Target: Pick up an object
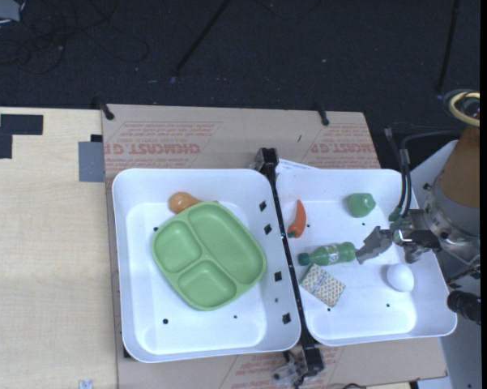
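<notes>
Your gripper (376, 241) sits just off the green bottle (328, 255) base; jaw state unreadable. Bottle looks light, stiff, slick, rolls easily. Grab mid-body, across its width.

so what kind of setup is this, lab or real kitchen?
Likely a robotics lab pick bench, not a kitchen: two white bins on cardboard, toy-like items such as a green divided plate and a small green bottle, cables on dark floor, and the arm's gripper reaching in.
</notes>
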